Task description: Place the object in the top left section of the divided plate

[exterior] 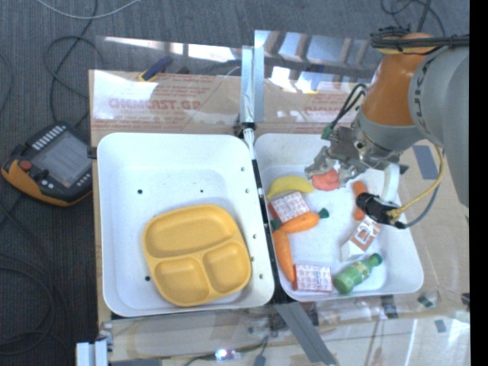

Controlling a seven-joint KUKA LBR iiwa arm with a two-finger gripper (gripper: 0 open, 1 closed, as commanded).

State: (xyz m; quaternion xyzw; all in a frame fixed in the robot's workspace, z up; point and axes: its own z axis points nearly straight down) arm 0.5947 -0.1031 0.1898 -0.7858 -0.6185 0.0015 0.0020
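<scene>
Two white bins side by side on the bench. Left bin point(122, 204) holds a yellow divided plate point(197, 253), lying flat toward the bin's near side, turned a little off square; its three sections carry nothing.

Right bin point(412, 277) is cluttered. A yellow banana point(288, 184) lies near the far left corner, a red-and-white packet point(289, 205) just beside it. An orange carrot point(302, 223) with a green tip sits across the middle; a second carrot point(283, 255) runs along the left wall. Another red-and-white packet point(313, 276) lies at the near side, next to a green bottle point(354, 274). A small carton point(364, 236) rests toward the right.

The arm point(412, 82) comes in from the right, orange band above the wrist, and the jaws point(333, 166) hang low over the far part of the right bin. A red-orange object point(326, 180) sits directly under them, touching or nearly so. Whether the jaws are spread or pinching it cannot be told; the wrist hardware hides the tips.
</scene>
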